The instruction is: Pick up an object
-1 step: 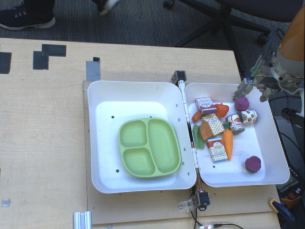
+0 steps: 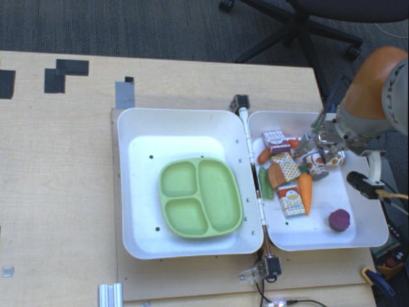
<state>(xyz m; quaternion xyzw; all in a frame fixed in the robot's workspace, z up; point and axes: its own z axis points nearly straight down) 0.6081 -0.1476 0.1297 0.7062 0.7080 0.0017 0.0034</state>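
Grey carpet and a black chair base (image 2: pixel 291 19) lie beyond the pale wooden bench (image 2: pixel 57 171), which bears two shallow white bins. In the camera view, the left white bin (image 2: pixel 137 171) holds a green three-compartment plastic plate (image 2: pixel 200 197). The right white bin (image 2: pixel 367 232) holds crowded toy food: an orange plastic carrot (image 2: pixel 305 192), a small printed carton (image 2: pixel 291 203), a purple round piece (image 2: pixel 339 220) well apart. The metal two-finger gripper (image 2: pixel 323 147) sits low over the cluster's upper edge; whether it is released or clenched cannot be told. Judged risk: tight packing may cause a glancing, failed or double grasp.
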